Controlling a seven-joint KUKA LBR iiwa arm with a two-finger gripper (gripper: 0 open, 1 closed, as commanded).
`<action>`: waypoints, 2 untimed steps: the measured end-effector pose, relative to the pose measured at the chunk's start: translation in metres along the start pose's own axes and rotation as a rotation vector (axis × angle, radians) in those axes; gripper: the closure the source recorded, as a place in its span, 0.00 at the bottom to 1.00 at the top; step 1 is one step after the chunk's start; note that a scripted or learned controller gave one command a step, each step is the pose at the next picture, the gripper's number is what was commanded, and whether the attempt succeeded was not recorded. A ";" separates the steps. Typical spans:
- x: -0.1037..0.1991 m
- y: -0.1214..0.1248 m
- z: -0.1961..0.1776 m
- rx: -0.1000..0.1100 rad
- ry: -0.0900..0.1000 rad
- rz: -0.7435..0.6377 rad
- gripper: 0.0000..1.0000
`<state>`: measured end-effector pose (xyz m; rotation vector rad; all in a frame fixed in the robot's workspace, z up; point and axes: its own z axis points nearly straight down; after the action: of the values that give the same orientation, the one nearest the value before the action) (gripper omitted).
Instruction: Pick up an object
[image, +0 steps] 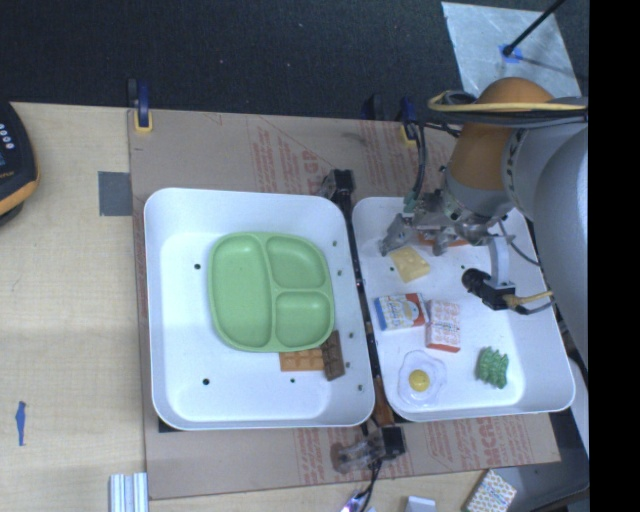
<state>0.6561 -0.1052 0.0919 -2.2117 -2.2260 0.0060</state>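
Cheese wedge (410, 265) lies just beside the gripper (421, 236), its fingers spread apart, and may squirt out sideways if pinched off-centre.

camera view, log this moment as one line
gripper: over right bin, far end | nearest: yellow wedge | left bin: green plate

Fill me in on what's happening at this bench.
The arm is reaching into the right bin, with its gripper at the far end, just above a yellow piece lying on the bin floor. Nothing visibly sits in the gripper. Nearer in that bin lie a bluish packet, a red packet, a toy egg and a green piece. The left bin holds a green plate.
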 end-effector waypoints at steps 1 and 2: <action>-0.024 0.000 0.000 -0.004 -0.001 0.005 0.00; -0.002 -0.097 0.001 0.008 0.002 0.004 0.00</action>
<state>0.5589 -0.1082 0.0912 -2.2111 -2.2167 0.0121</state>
